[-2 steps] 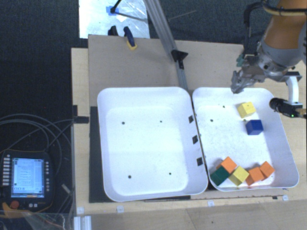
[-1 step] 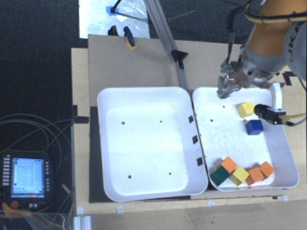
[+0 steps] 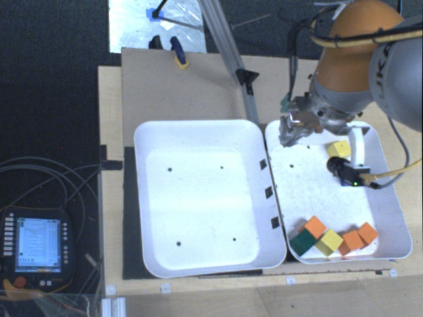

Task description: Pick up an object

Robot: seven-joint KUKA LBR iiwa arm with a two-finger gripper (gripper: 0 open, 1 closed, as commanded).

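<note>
In the camera view the gripper (image 3: 291, 129) hangs over the upper left corner of the right bin (image 3: 390, 200). It looks empty, but I cannot tell how far it is open. The step seems to be the approach. A yellow block (image 3: 338, 148) lies near, right of it; more blocks (image 3: 330, 238) cluster at the lower edge. Next it must descend on one. No readable writing.

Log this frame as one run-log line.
tool: over right bin far-left corner | held: nothing seen | blocks: yellow block far side, cluster of blocks near edge
</note>
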